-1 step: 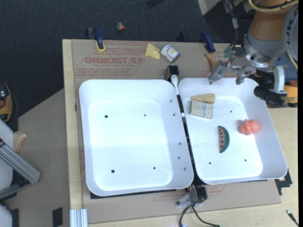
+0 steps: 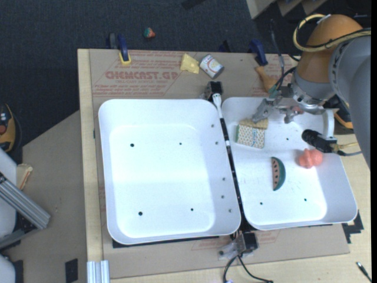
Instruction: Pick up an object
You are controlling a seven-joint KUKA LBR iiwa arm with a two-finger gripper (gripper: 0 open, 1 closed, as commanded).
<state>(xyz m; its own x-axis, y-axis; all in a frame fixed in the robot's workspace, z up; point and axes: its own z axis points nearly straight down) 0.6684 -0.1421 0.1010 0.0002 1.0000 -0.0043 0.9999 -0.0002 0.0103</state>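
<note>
The gripper point(image 2: 263, 112) is seen low over the upper left part of the right bin point(image 2: 330, 208), reached in from the right by the grey arm point(image 2: 347, 69). Directly at its tip lies a patterned block point(image 2: 251, 135), which appears to be touched or nearly touched at its upper edge; nothing can be confirmed between the fingers, and whether they are spread or closed cannot be told from this view. The block is taken as the likely target: it lies just below and slightly left of the gripper, with its long axis running roughly left to right, slightly tilted. Its left end sits near the bin wall shared with the left bin point(image 2: 118, 175), so little room is judged available on that side; open floor is available below and to the right. Also in the right bin, well apart from the block, a dark green slice point(image 2: 278, 174) lies with its long axis nearly vertical in the view, and a pink lump point(image 2: 309, 158) rests near the right wall. A short descent with fingers straddling the block's short axis is judged necessary.
</note>
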